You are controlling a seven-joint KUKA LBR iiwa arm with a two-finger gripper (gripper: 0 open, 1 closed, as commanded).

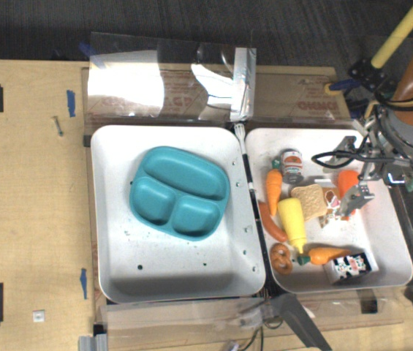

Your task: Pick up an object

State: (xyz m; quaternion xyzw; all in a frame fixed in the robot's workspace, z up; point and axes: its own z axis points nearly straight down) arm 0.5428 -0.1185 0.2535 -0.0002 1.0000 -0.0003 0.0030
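The pincer [357, 196] hangs low in the right white bin [392, 265], poised over the cluttered toys; its state I cannot tell. An orange plastic carrot [347, 183] sits just beside it, a likely target.

Tan bench [23, 218] — dark floor [191, 6] behind

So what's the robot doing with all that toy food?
The robot's gripper is down in the right bin, over a pile of toy food: a carrot, a yellow corn cob, a cracker, a pretzel and a small can. It's trying to pick something up. The left bin holds a teal divided plate.
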